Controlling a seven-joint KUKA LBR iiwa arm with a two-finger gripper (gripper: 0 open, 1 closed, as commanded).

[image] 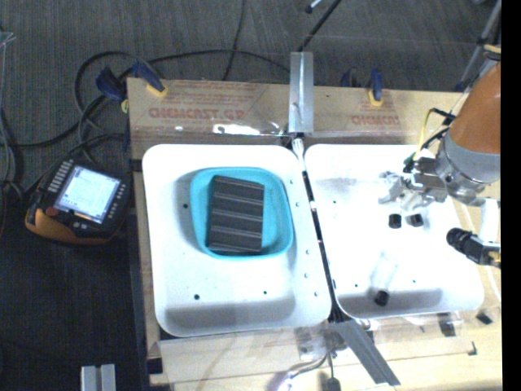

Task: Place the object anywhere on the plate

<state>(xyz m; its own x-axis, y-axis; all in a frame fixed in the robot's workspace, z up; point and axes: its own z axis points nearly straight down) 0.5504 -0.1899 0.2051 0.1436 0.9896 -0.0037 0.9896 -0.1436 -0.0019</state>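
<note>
Far left, on the dark carpet off the bench: a handheld pendant (79, 200) with an orange case and a lit screen, cables looping away from it toward the bench's back edge.

Left bin (175, 300): white, shallow. A blue plate (281, 218) (squarish, rounded corners) sits in its upper middle. On the plate lies a dark grey ribbed block (236, 214), the task's object, roughly rectangular and turned slightly clockwise. It rests wholly within the plate's rim, blue showing on all sides. Nothing touches it.

Between the bins: a metal upright (301, 92) rises from the back edge at the seam; the wooden backboard (203, 108) behind it carries printed lettering, with a clamp at its left corner and another further right.

Right bin (358, 218): white; a small dark item (380, 298) sits near its front wall, too small to identify.

Right edge: the arm (480, 129), orange band above grey wrist, reaches over the right bin's upper right part. The gripper (404, 218) points leftward and down over the bin floor, well apart from the plate. Two small dark fingertips (394, 220) show side by side with a gap between them and nothing in that gap, so the tool reads as parted and holding nothing.
</note>
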